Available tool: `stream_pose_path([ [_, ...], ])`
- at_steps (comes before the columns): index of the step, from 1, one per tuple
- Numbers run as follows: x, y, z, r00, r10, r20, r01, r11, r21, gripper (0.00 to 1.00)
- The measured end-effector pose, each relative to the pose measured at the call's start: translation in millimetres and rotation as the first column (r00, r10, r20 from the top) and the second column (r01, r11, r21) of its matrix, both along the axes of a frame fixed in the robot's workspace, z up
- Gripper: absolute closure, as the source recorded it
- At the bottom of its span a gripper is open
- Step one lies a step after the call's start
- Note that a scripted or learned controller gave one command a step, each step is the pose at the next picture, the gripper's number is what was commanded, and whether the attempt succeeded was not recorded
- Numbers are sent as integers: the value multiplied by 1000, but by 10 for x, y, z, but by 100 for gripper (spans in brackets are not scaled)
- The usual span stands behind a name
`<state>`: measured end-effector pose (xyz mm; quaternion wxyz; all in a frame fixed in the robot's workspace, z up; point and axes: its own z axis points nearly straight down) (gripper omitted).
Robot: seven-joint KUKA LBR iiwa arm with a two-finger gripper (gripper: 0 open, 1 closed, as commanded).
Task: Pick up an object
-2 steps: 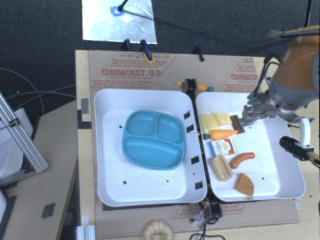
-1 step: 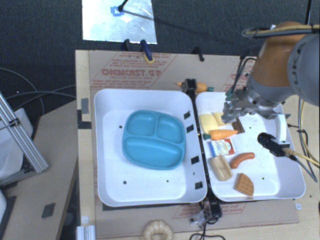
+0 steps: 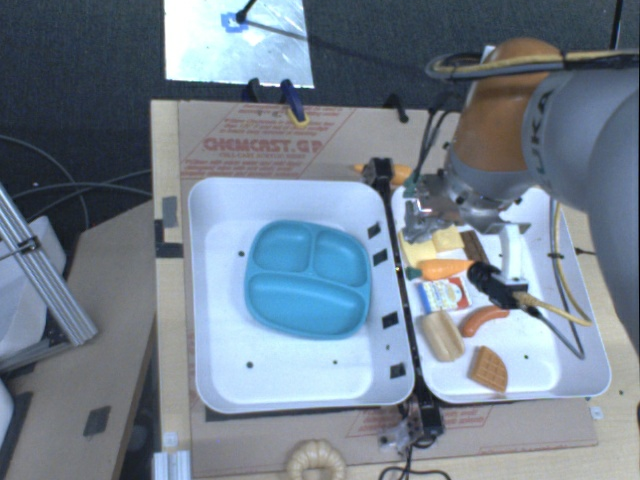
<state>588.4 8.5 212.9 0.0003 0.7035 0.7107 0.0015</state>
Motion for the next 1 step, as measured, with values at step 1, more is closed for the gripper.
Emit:
stream_pose_path([
  [1,163,444,135,1000,-2,1,2,1000,0,100],
])
